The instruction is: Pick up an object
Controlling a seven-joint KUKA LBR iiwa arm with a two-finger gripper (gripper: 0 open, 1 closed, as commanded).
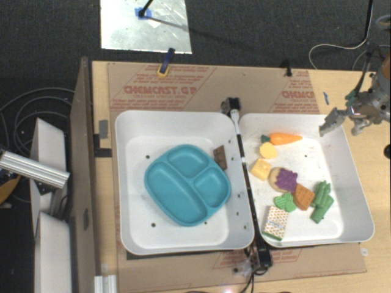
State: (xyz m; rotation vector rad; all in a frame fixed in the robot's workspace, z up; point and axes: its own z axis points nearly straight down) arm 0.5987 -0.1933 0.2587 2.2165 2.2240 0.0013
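The carrot (285,138) lies in the right bin (348,182), just left of and below the end effector (342,119), which hangs over that bin's upper right rim; whether it is open I cannot tell. A clean pick probably means descending on the carrot across its width. Farther down-left crowd cheese (260,169), grapes (285,179) and broccoli (321,201); the teal plate (186,185) sits far left.

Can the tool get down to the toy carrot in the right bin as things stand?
Probably yes. The tool hangs by the right bin's far right corner, and the carrot lies uncovered, apart from the other toys.
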